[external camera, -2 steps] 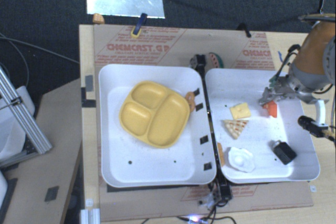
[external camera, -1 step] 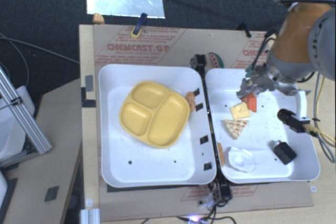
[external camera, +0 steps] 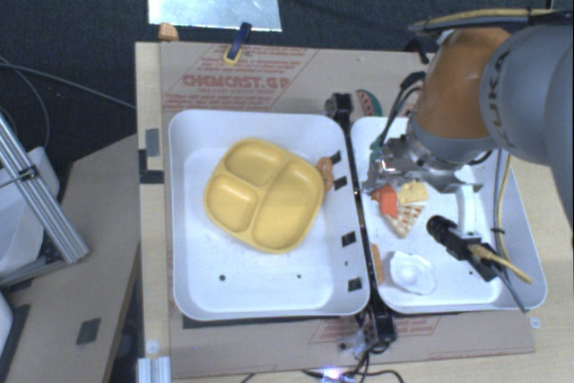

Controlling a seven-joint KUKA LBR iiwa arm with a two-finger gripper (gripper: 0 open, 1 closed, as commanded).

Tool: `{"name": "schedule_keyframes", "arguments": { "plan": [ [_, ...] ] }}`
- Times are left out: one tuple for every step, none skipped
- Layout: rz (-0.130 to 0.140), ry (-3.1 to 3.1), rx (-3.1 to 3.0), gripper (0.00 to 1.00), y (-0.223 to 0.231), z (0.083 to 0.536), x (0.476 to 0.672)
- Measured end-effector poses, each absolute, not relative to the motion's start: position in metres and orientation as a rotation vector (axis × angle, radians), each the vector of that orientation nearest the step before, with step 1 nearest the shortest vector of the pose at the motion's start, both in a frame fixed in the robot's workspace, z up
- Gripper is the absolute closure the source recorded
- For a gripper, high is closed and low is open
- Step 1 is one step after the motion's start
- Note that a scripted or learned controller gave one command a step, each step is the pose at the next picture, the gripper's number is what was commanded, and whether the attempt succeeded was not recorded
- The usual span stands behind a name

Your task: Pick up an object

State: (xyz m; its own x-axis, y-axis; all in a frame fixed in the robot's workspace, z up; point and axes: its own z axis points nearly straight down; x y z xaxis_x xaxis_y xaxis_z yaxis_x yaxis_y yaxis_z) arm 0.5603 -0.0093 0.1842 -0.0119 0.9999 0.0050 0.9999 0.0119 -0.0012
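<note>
At the near end of the right bin (external camera: 466, 296) lies a crumpled white lump (external camera: 411, 272). Just beyond it, a cream wedge (external camera: 410, 214) and an orange-red piece (external camera: 387, 202) sit touching each other. The gripper (external camera: 389, 169) hangs directly over this pair, under the grey and orange arm; whether it is spread or closed cannot be told, and nothing is seen held. In the left bin (external camera: 193, 282), a yellow divided plate (external camera: 265, 193) lies with a small brown item (external camera: 326, 171) by its right rim. Farther back is printed cardboard (external camera: 242, 81).
</note>
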Motion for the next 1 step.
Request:
{"name": "schedule_keyframes", "arguments": {
  "plan": [
    [-0.023, -2.239, -2.216, 1.00, 0.0329, 0.3154, 0.5303]
  ]
}}
